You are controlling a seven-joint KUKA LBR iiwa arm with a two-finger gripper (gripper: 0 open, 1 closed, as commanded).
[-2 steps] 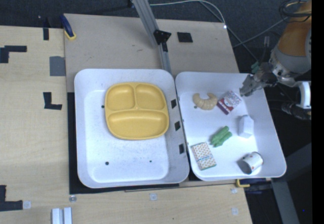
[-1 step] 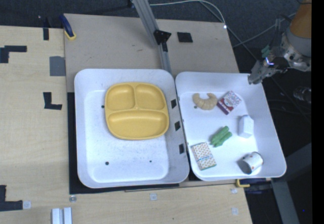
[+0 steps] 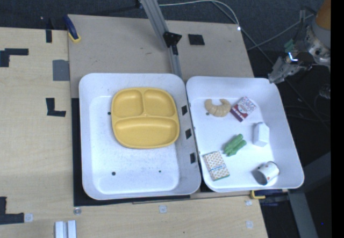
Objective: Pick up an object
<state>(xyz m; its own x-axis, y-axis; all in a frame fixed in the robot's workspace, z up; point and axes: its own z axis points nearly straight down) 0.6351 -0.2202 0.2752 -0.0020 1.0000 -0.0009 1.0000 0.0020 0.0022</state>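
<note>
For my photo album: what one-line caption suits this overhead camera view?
Robot claw waits beside the right bin of small items; yellow divided plate fills the left.

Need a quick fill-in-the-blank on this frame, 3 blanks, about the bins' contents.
1. The yellow three-compartment plastic plate lies in the ____ white bin of the camera view.
2. The tan croissant-shaped toy lies in the right white bin, just left of the red-and-white ____.
3. The small white mug lies tipped in that bin's near ____ corner.

Missing words: left; packet; right
</note>
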